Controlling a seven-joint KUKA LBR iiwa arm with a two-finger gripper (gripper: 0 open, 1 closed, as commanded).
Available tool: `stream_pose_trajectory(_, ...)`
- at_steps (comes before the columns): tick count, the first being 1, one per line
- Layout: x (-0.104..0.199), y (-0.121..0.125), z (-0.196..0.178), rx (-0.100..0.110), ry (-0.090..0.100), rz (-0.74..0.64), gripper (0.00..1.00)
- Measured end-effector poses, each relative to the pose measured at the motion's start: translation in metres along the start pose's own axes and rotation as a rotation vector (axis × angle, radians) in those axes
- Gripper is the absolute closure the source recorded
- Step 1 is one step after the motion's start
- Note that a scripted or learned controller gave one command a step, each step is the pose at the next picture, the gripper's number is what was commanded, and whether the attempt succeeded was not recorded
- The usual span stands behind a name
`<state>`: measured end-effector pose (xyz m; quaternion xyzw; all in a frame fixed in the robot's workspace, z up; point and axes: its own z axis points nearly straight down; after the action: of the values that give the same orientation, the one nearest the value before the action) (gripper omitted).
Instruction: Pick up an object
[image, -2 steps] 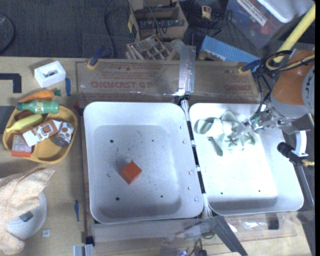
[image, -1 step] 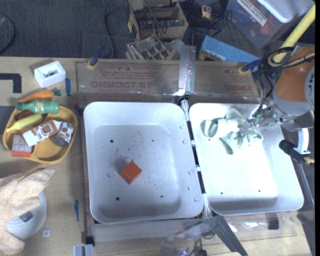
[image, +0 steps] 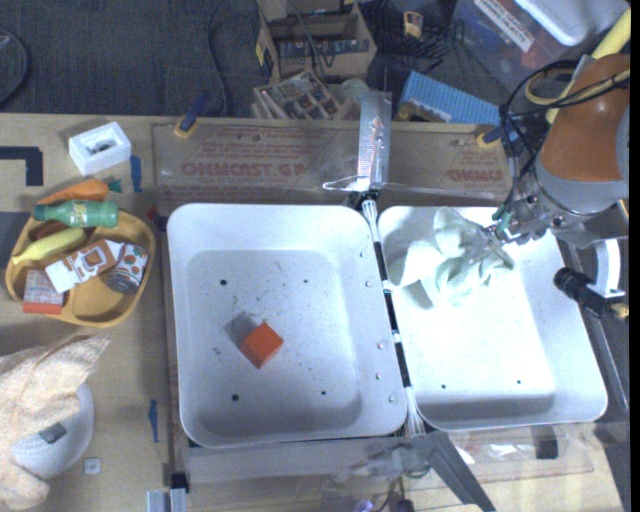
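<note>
A pale, whitish-green cloth (image: 438, 262) lies crumpled in the back left part of the right bin (image: 520, 390). Its right end is drawn up into a tight bunch. My gripper (image: 497, 238) is shut on that bunch, at the end of the grey arm with the orange band (image: 590, 140) that comes in from the upper right. An orange cube (image: 263, 343) sits alone on the floor of the left bin (image: 200, 250), far from the gripper.
A yellow bowl (image: 100, 305) of toy food stands left of the bins, with a beige cloth (image: 40, 385) in front of it. A clear panel (image: 260, 165) runs along the back. A black fitting (image: 578, 287) sits at the right bin's right edge.
</note>
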<state>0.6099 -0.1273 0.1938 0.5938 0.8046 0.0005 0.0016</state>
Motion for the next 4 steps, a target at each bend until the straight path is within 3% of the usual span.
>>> stream_pose_trajectory(1, -0.016, 0.034, -0.051, -0.002, -0.002, -0.159, 1.0)
stream_pose_trajectory(2, 0.002, 0.06, 0.034, 0.001, 0.002, -0.34, 1.0)
stream_pose_trajectory(3, 0.004, 0.062, -0.011, -0.002, -0.002, -0.103, 1.0)
stream_pose_trajectory(4, 0.037, 0.04, -0.048, 0.002, 0.002, -0.169, 1.0)
